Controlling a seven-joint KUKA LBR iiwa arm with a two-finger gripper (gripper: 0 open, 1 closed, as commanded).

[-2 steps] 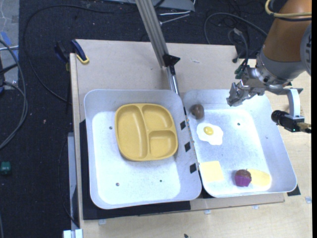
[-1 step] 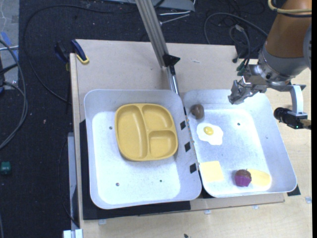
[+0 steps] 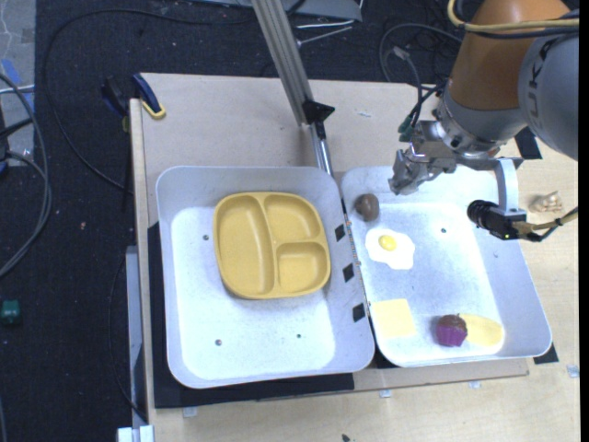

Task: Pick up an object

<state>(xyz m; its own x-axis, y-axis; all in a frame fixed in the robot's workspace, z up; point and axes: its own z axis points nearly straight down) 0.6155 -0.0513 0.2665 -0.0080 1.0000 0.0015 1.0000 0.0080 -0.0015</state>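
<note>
On the left of the tabletop (image 3: pixel 230 99) lies the left white bin (image 3: pixel 193 339), and in it sits a yellow divided plate (image 3: pixel 272 245) with three compartments, resting flat toward the bin's upper middle. A slanted metal pole (image 3: pixel 285 53) runs down from the top of the scene and ends near the seam where the two bins meet.

The right white bin (image 3: pixel 460 247) holds the small things. Closest to the seam, near its top left corner, is a small brown roundish object (image 3: pixel 366 206). Just below it, apart from it, lies a toy fried egg (image 3: pixel 389 248), white with a yellow yolk. Farther toward the front sits a pale yellow square slice (image 3: pixel 393 318). To its right is a purple lump (image 3: pixel 450 331), touching or overlapping a flat yellow piece (image 3: pixel 483 331) beside it.

The pincer (image 3: pixel 406 180) hangs over the upper edge of the right bin, to the right of the brown object and above the egg, with nothing seen between its tips. Whether it is wide or narrow I cannot tell from here. The grey arm (image 3: pixel 552 72) with its orange band (image 3: pixel 502 35) comes in from the upper right.
</note>
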